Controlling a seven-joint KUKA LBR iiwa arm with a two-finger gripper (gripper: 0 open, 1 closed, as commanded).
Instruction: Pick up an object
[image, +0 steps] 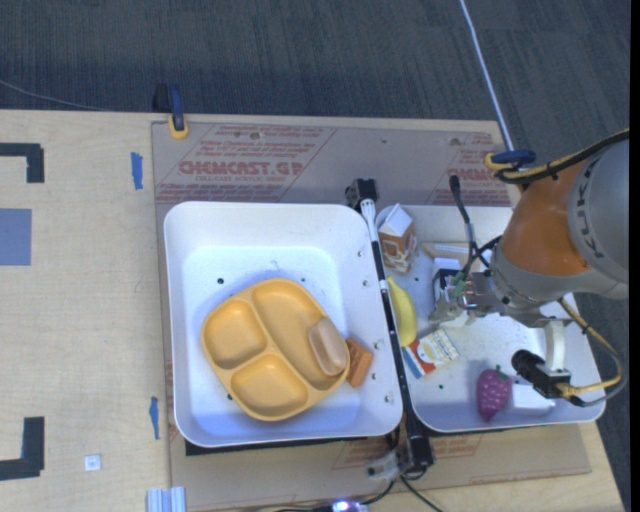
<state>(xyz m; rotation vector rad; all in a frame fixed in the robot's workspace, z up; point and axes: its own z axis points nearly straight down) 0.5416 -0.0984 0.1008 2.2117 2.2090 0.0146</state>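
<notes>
Gripper (447, 303) above banana (403, 309) (right bin (560, 415))

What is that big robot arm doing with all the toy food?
The robot arm is reaching into the right bin, low over toy food: a banana, a small carton, a flat packet and a purple bunch of grapes. Nothing looks lifted yet. The left bin holds a yellow divided plate with a bread roll on it and a small orange piece beside it.
</notes>
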